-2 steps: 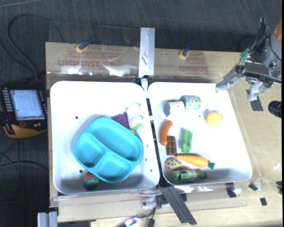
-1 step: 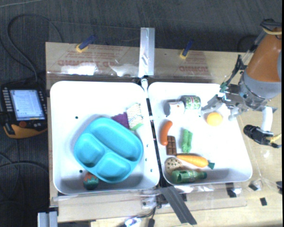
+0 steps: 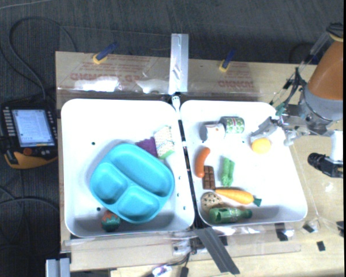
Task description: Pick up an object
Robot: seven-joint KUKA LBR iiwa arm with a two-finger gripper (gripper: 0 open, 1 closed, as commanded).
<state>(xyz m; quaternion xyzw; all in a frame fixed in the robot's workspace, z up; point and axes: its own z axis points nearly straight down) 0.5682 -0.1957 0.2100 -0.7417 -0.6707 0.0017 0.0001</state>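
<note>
My gripper (image 3: 272,126) hangs over the right bin's (image 3: 294,195) far right side, at the end of the grey arm with the orange band. A yellow lemon-like ball (image 3: 261,145) lies just below and left of it, close to its tip; whether they touch is unclear. Further left in the same bin are a green can (image 3: 232,124), an orange sausage shape (image 3: 202,160), a green piece (image 3: 227,171), a brown bar (image 3: 209,178), a carrot (image 3: 237,195) and a dark green bottle (image 3: 228,214).
The left bin (image 3: 75,154) holds a blue divided plate (image 3: 132,182), a purple piece (image 3: 148,147), a pale corn-like piece (image 3: 164,141) and a small red and green item (image 3: 109,220). A handheld screen (image 3: 27,128) sits left of the bench.
</note>
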